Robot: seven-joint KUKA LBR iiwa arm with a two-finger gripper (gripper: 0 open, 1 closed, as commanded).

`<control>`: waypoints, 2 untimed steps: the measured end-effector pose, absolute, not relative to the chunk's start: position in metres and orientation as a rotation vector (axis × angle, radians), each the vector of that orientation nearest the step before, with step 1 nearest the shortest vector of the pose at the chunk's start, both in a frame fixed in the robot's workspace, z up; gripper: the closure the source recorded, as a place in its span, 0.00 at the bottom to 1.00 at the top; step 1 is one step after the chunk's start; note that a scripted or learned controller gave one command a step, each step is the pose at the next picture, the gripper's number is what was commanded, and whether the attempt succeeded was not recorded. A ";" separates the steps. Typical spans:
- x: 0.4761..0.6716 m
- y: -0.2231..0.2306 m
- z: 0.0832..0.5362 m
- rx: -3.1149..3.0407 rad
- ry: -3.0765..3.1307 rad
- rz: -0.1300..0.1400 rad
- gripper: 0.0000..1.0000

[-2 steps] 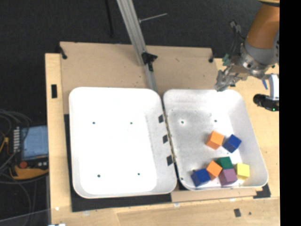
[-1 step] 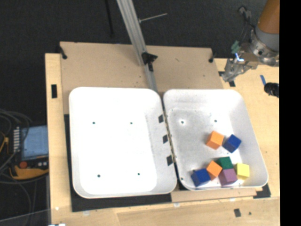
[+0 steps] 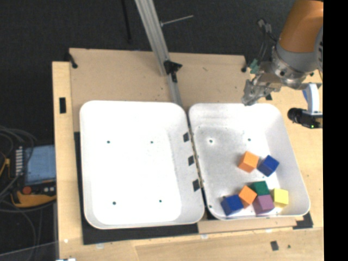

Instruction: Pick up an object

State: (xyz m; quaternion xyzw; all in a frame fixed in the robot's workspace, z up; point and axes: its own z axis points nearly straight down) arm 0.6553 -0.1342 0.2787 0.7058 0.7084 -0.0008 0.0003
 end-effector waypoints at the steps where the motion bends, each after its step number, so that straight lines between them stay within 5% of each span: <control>1: 0.643 -0.090 0.280 2.215 2.228 0.000 1.00; 2: 0.616 -0.050 0.278 2.216 2.228 0.000 1.00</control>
